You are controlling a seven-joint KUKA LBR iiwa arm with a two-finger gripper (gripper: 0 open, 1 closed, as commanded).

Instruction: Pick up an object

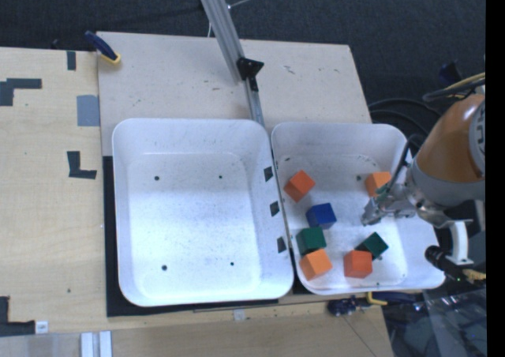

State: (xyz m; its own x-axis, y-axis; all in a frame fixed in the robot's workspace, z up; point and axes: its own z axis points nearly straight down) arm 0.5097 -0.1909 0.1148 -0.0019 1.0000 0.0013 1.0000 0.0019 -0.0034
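While my gripper (374, 216) hangs low in the right bin (335, 136), whether it is open or closed I cannot tell. The likeliest target, I judge, is the dark green block (373, 245) just below it, with a red block (358, 264) beside that. I should drop straight down, square to its flat faces, clear of the red one. The blocks look like small, hard, matte cubes; an orange block (375, 182) lies near the wall. The bin is smooth, scuffed white plastic.
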